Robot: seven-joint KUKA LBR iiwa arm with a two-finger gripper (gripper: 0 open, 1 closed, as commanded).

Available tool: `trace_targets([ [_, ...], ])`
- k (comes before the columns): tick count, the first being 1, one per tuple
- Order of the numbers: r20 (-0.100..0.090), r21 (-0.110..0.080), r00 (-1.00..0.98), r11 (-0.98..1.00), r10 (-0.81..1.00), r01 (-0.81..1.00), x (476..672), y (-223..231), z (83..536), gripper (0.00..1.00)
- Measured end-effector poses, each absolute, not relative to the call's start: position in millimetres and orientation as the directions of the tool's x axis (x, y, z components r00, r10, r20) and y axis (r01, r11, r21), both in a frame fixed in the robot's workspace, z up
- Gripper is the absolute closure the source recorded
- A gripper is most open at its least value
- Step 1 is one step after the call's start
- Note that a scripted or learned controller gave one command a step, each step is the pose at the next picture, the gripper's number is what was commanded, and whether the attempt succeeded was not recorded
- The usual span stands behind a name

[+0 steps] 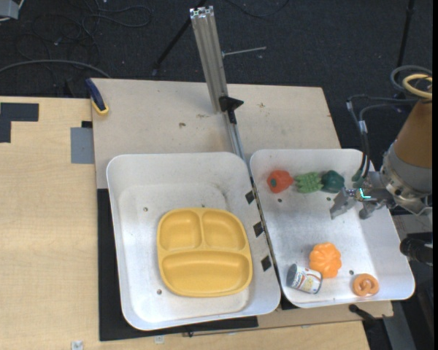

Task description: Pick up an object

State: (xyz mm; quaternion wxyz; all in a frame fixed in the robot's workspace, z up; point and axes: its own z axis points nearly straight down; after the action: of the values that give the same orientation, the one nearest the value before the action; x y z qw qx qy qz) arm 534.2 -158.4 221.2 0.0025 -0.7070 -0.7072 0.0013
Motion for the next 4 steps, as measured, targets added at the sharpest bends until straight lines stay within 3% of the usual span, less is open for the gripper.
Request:
trace_targets([
  [1, 0.001, -0.003, 0.000, 0.000, 1.000, 1.000, 534.7, -159, 222, 0.00],
  [3, 0.003, -0.009, 0.001, 0.000, 1.000, 1.000, 526.1, -151, 110, 0.00],
  [4, 0.002, -0.001, 0.001, -0.001, 1.000, 1.000, 527.7, -151, 92, 0.00],
])
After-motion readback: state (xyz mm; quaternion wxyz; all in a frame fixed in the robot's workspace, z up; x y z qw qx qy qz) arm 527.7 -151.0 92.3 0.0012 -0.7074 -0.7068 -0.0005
